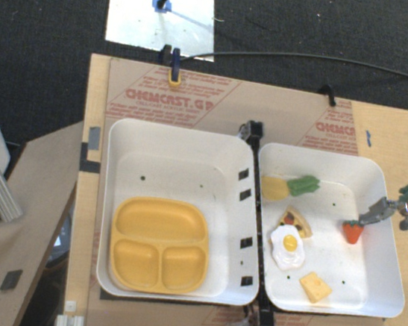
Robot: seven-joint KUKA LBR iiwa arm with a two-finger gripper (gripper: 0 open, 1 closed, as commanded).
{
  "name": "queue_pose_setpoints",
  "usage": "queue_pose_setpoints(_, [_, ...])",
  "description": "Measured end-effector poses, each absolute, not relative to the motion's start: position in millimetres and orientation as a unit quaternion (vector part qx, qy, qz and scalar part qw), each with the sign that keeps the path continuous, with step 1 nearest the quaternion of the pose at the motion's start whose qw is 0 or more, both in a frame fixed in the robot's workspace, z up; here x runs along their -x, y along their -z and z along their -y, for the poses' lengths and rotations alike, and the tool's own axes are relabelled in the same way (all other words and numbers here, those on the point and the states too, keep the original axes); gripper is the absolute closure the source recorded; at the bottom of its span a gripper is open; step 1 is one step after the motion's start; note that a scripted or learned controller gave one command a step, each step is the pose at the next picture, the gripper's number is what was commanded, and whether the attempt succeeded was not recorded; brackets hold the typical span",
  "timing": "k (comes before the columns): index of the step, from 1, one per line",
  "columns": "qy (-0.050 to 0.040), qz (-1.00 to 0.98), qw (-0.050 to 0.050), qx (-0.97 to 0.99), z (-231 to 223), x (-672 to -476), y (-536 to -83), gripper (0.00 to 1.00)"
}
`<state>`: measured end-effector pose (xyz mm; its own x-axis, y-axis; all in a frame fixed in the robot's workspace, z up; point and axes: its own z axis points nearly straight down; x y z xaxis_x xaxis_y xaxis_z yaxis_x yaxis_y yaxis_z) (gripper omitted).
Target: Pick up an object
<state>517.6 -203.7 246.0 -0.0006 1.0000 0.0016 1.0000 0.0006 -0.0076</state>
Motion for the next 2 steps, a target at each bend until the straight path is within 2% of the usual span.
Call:
queue_pose_setpoints(1, [0.0002,0.708,-0.001,0.706,203.3,-519.8,-250.8,0.0])
queue_pose_setpoints(2, [-0.0001,0.708,0.0,0.707,202.8,-527.3,-206.7,0.0])
